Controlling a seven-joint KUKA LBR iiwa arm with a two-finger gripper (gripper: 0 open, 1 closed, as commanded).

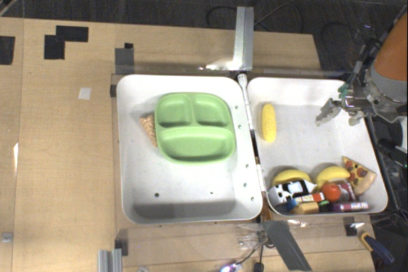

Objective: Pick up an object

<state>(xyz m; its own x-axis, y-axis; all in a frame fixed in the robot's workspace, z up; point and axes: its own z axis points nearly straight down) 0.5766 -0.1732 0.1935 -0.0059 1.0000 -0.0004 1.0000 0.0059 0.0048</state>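
My gripper [338, 115] hangs over the right side of the right bin [299, 95], open, with nothing between its fingers. A yellow corn cob [269, 122] lies at the bin's left side, well apart from the gripper. Along the bin's front edge sits a cluster: two yellow banana-like pieces [291, 176] [333, 174], a pizza slice [358, 174], a red tomato [330, 192], a black-and-white toy [294, 188] and a purple marker [349, 206]. The cluster is below the gripper in the view, with bare bin floor between them.
The left bin [185, 200] holds a green divided plate [193, 126] with a tan waffle-like piece [148, 129] sticking out from under its left edge. A metal post [245, 38] stands behind the divider between the bins.
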